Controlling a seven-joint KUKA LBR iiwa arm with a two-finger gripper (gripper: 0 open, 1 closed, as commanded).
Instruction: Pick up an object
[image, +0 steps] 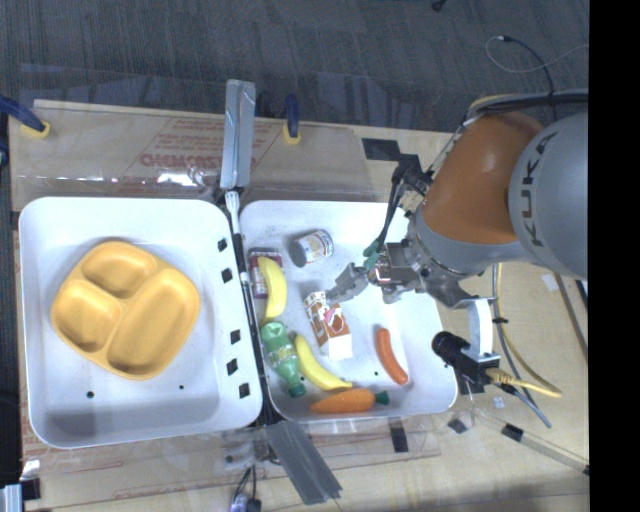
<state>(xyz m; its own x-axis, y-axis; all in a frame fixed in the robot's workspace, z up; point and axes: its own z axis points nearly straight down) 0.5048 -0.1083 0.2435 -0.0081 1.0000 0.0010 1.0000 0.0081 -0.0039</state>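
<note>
The arm (500, 190) reaches in from the right over the right bin (425, 395), its orange band above the wrist and the gripper (350, 281) low over the middle of that bin. The fingers (343, 285) point left toward the carton (328, 325), ending just above and right of its top; they look slightly parted with nothing between them, though the view is too coarse here to be sure of the gap. The carton, red and white, lies tilted near the bin's centre. Above it, toward the back wall, a small can (311, 246) lies on its side. Along the left wall sit a banana (273, 288) on a dark packet, then a green bottle (281, 356) below it. A second banana (318, 367) runs slantwise from the carton's lower end toward the front, and a carrot (345, 401) lies along the front wall just beneath it. A sausage (391, 355) lies apart to the right of the carton. In the left bin (60, 420) rests a yellow tray (125, 306) with three compartments.
</note>
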